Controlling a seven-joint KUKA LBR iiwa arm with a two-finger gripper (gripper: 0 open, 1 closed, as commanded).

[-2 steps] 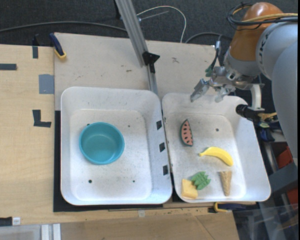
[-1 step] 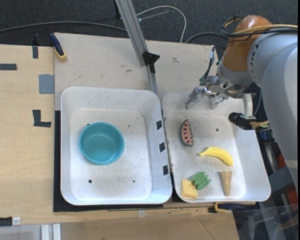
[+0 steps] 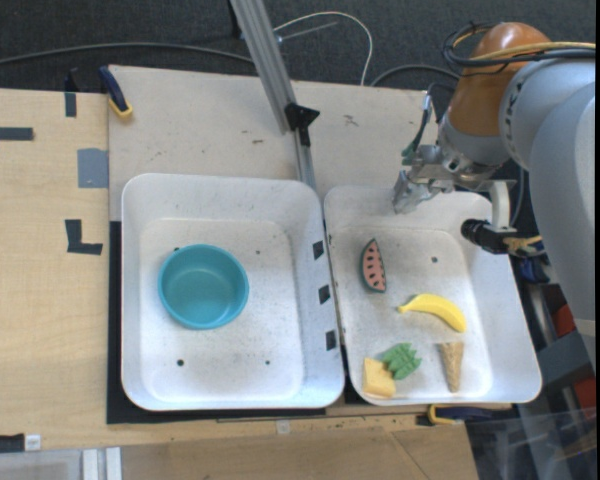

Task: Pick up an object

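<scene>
watermelon slice [image 3: 373, 266] nearest gripper [image 3: 408, 200]; finger gap cannot tell; descend centred, straddle narrow width, avoid bin wall [image 3: 332, 268].

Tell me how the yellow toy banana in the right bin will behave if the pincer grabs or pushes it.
The yellow toy banana looks like smooth moulded plastic, so it is probably stiff and light. Its glossy, curved body may slip out of a grasp across the bend. Lying flat on the right white bin, it would likely spin or slide when pushed, rather than tip, possibly toward the tan toy cone.
</scene>
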